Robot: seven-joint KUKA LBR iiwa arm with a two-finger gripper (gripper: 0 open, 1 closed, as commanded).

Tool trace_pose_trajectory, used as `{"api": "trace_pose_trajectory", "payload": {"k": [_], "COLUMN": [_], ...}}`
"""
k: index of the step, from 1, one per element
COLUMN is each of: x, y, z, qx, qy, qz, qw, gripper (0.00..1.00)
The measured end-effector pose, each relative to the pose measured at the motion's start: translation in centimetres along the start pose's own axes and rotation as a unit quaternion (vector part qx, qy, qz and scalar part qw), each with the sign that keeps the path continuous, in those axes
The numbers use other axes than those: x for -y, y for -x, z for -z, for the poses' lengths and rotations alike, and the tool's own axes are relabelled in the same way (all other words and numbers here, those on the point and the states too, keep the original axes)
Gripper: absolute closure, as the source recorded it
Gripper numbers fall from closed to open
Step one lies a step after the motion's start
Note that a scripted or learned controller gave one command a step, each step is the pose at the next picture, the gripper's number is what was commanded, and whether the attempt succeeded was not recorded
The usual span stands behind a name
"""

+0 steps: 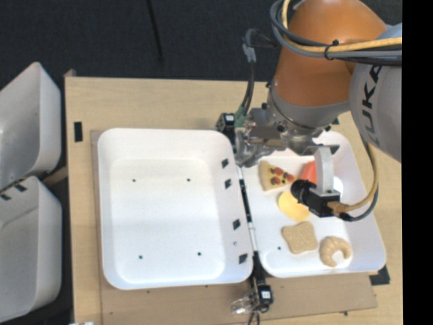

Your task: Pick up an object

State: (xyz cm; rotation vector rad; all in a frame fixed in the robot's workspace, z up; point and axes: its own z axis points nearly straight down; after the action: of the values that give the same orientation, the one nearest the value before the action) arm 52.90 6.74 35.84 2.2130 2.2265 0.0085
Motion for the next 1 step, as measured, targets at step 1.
{"api": "trace_pose_trajectory", "payload": {"k": [1], "x": [3.72], "y": [2.42], "z": [-1.45], "qx": [0.001], "qy": [-0.004], "qz": [-0.004], "qw": [1.0000], "gripper": [1.00]}}
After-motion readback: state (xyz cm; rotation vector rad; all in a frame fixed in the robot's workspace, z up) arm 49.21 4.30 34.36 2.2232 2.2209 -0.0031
